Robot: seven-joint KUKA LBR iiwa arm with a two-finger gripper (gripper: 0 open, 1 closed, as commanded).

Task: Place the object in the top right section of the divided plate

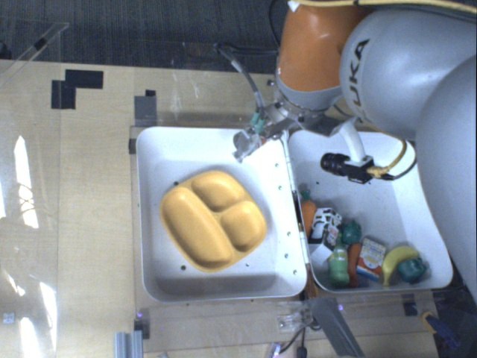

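Observation:
A yellow divided plate (pixel 214 218) lies in the left white bin (pixel 160 274). It has one long section on its left and two smaller ones on its right. Its top right section (pixel 218 187) shows only yellow surface. My gripper (pixel 247 142) hangs over the left bin's far right corner, just beyond the plate's upper edge. It is small and partly hidden under the wrist, and I see nothing held in it. Several small toy objects (pixel 350 256) lie heaped in the right bin.
The right white bin (pixel 417 207) holds an orange carrot-like piece (pixel 308 216), a black-and-white item (pixel 324 224), a green bottle (pixel 339 265), a yellow banana (pixel 397 259) and other toys along its near side. The arm's big grey body (pixel 417 66) overhangs that bin's far right.

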